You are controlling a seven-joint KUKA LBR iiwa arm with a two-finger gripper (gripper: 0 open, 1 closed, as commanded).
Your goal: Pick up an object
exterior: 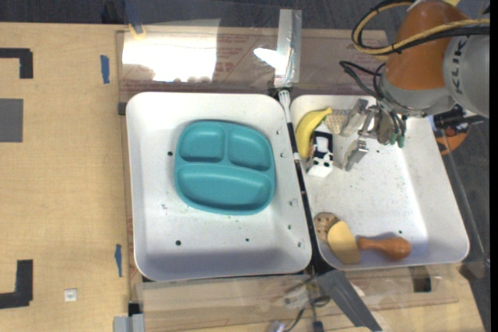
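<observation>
Hovering end effector (pixel 359 138) just beside banana (pixel 308 127) in right bin (pixel 405 198)

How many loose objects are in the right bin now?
4: yellow banana and black-and-white toy at the far left corner, beige patterned piece beside the banana, wooden-handled brush at the near edge. The arm may hide others.

Beside the silvery-grey hand (pixel 359 138) lie a yellow banana (pixel 310 126) and a black-and-white block (pixel 320 153), below it a tan-headed brush with an orange-brown handle (pixel 366 245), and well to its left a teal divided plate (pixel 226 166).
</observation>
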